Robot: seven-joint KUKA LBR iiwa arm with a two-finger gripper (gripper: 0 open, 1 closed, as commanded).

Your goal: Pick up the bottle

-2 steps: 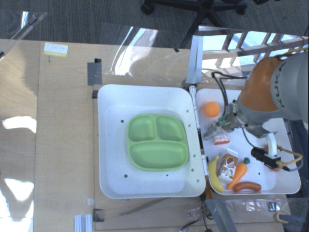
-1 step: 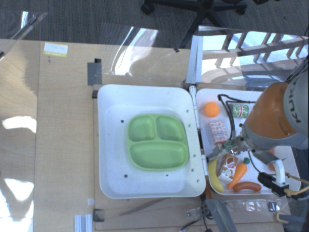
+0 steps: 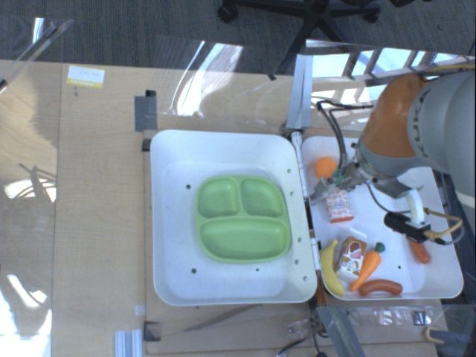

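Bottle (image 3: 349,256) near hand (image 3: 332,184) (not touching)

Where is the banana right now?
The banana lies in the right bin, in its near left corner in the camera view, beside a small packet, with the carrot just beyond.

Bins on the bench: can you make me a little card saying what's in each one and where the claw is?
left bin: green divided plate
right bin, far end: orange, red-and-white pack
right bin, near end: banana, carrot, sausage
claw: low over the right bin, between the orange and the pack
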